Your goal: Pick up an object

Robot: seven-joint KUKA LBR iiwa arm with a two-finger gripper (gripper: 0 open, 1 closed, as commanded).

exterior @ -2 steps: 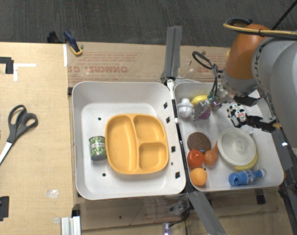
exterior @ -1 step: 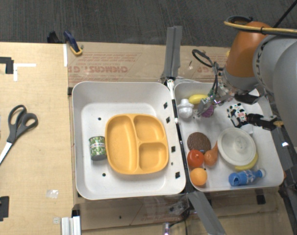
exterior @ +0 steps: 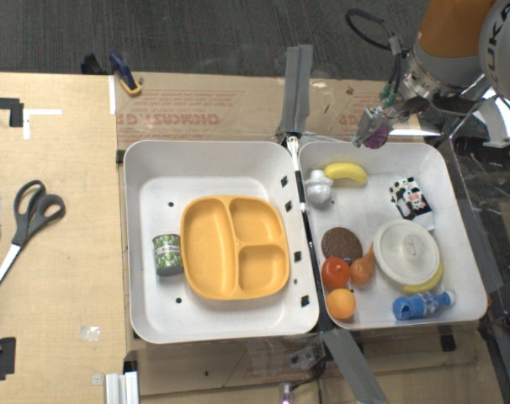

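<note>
In the left bin (exterior: 137,225) a green can (exterior: 167,254) lies beside a yellow divided plate (exterior: 236,247). In the right bin (exterior: 457,225) a banana (exterior: 345,172) lies with its long axis left-right. The arm (exterior: 461,15) slants down from upper right; the gripper (exterior: 374,133) hangs above the bin's far rim, pinching something small and purple (exterior: 375,138).

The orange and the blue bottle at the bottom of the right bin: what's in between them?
Just bare white bin floor between the orange and the blue bottle, seen in the camera view.
</note>
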